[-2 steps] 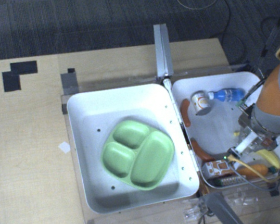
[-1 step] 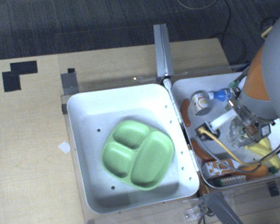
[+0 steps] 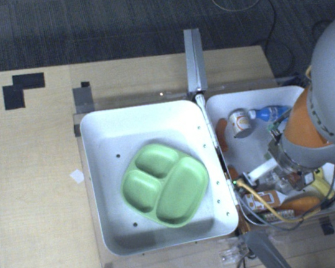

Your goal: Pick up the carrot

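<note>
The carrot (image 3: pixel 300 205) is an orange, elongated thing lying flat along the near edge of the right bin (image 3: pixel 226 103). A yellow cable loops partly over it. My gripper (image 3: pixel 286 179) hangs low in that bin, just above and slightly left of the carrot, under the grey wrist with its orange band. Its tips are lost among cables and clutter, so no hold on anything shows.
In the right bin lie a silver can (image 3: pixel 239 122), a blue bottle (image 3: pixel 271 112), a reddish-brown sausage-like item (image 3: pixel 221 132) by the left wall, a brown packet (image 3: pixel 263 199) and a yellow item (image 3: pixel 320 187). The left bin (image 3: pixel 98 135) holds a green divided plate (image 3: pixel 164 183).
</note>
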`<state>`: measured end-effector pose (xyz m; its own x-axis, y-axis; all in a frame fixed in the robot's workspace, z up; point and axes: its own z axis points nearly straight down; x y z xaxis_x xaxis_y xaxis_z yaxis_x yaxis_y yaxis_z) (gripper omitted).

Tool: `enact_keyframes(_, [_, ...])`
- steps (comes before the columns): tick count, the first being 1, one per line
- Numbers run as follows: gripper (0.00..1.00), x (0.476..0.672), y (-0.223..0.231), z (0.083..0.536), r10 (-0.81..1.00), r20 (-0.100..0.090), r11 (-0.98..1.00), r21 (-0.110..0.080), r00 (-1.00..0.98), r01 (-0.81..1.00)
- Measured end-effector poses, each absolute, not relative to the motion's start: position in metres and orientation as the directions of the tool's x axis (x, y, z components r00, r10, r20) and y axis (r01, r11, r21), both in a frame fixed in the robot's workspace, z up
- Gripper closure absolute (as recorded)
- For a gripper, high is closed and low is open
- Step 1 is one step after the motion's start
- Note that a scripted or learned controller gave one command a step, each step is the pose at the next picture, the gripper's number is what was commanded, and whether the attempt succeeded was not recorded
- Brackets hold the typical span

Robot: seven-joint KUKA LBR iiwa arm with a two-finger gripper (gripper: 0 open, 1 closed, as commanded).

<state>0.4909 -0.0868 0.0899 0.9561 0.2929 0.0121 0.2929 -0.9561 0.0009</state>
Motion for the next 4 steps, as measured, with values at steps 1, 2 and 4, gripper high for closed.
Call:
enact_keyframes(1, [1.0, 0.491, -0.093, 0.09, 0.333, 0.014, -0.943, -0.001, 0.943, 0.333])
enact_keyframes(2, [1.0, 0.512, -0.175, 0.089, 0.206, 0.012, -0.978, 0.006, 0.978, 0.206])
enact_keyframes(4, [1.0, 0.55, -0.112, 0.182, 0.23, 0.003, -0.973, 0.0, 0.973, 0.23])
